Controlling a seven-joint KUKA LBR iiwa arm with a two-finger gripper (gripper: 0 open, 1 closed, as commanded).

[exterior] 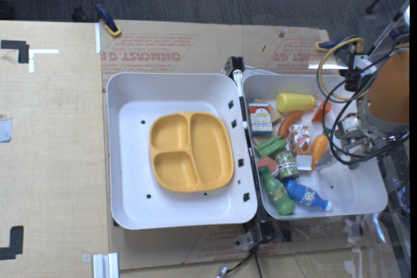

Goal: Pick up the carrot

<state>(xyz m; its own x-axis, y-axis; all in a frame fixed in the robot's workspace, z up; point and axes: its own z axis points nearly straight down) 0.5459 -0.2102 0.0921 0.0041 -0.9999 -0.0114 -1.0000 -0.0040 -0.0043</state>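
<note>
Orange and tapered, the carrot [318, 148] lies in the right bin [365, 202], just beside the claw [333, 154], whose grip I cannot tell.

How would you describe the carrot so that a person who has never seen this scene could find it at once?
Look at the right white bin, the one crowded with toy food, beside the bin holding the yellow divided plate. Near its right side, by the gripper, lies the carrot. It is a small orange cone, shorter and brighter than the reddish sausage to its left.
</note>
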